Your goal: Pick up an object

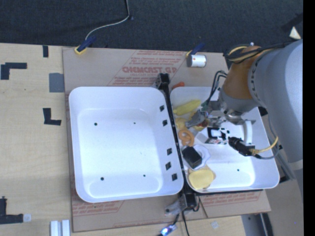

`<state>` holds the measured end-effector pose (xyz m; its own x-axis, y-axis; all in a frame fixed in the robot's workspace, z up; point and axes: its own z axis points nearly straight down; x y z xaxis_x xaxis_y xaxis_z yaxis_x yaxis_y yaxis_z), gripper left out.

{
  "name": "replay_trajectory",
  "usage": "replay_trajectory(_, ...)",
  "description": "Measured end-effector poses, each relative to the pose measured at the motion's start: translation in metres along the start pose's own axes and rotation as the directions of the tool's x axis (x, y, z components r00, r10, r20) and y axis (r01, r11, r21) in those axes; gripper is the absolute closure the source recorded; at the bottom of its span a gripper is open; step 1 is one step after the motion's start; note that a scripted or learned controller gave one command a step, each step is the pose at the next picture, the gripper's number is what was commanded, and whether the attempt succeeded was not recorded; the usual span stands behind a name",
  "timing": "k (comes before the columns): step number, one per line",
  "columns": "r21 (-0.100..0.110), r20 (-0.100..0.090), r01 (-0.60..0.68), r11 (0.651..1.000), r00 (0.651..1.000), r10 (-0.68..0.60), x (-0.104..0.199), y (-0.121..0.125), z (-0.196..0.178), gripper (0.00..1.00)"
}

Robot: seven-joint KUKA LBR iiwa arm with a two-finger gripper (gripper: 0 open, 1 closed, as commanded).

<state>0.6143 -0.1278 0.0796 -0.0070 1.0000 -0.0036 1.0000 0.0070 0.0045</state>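
Claw (201,118) is sitting low in the right bin (246,178), near its left wall, over the object cluster; can't tell whether it's grasping anything, too much wrist clutter. Judging it's in the reach/descend step, nothing visibly lifted. Candidates are lying right there: yellow piece (187,106) just beside the tip, orange ring (185,136) just below it, black block (192,156) further down, pale yellow disc (201,178) at the bin's near edge. Next move is probably needing a clean close on one item, then a straight lift. Things are crowding each other against the divider (170,127), so the wall and neighbours are risking a blocked or double grab. Left bin (118,102) is lying well apart.
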Motion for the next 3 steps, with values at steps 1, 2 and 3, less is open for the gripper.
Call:
replay_trajectory(1, 0.011, 0.004, -0.001, 1.000, 1.000, 0.001, 0.014, 0.054, -0.005, 0.00)
replay_trajectory(2, 0.013, -0.001, -0.005, 1.000, 1.000, 0.005, 0.015, 0.052, -0.014, 1.00)
replay_trajectory(3, -0.013, 0.001, -0.005, 1.000, 1.000, 0.005, -0.002, 0.057, -0.244, 1.00)
